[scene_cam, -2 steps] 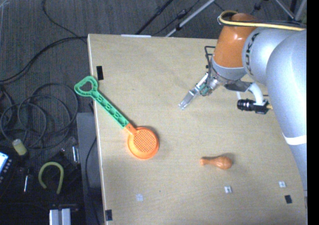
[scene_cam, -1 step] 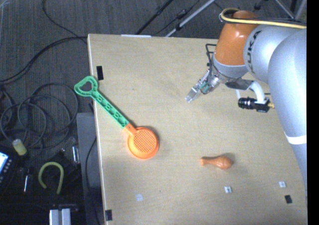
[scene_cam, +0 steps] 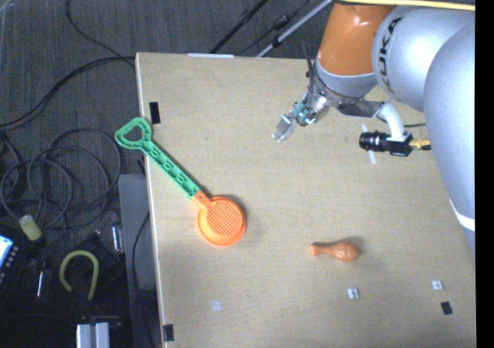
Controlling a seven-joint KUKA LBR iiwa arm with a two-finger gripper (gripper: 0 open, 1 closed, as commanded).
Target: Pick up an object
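A toy sieve lies on the tan bench top at the left, its round orange head (scene_cam: pixel 221 220) pointing to the front and its green handle (scene_cam: pixel 164 162) running back-left past the bench edge. A small orange drumstick-shaped piece (scene_cam: pixel 336 250) lies toward the front, right of the sieve. My gripper (scene_cam: pixel 291 126) hangs below the orange wrist band, over bare bench at the back centre. It is well apart from both objects and nothing shows in it.
The grey arm (scene_cam: pixel 432 69) fills the right side. The bench's left edge (scene_cam: pixel 147 184) drops to a floor with cables (scene_cam: pixel 46 177) and a green hook (scene_cam: pixel 79 269). Small black and white markers (scene_cam: pixel 353 292) dot the bench front.
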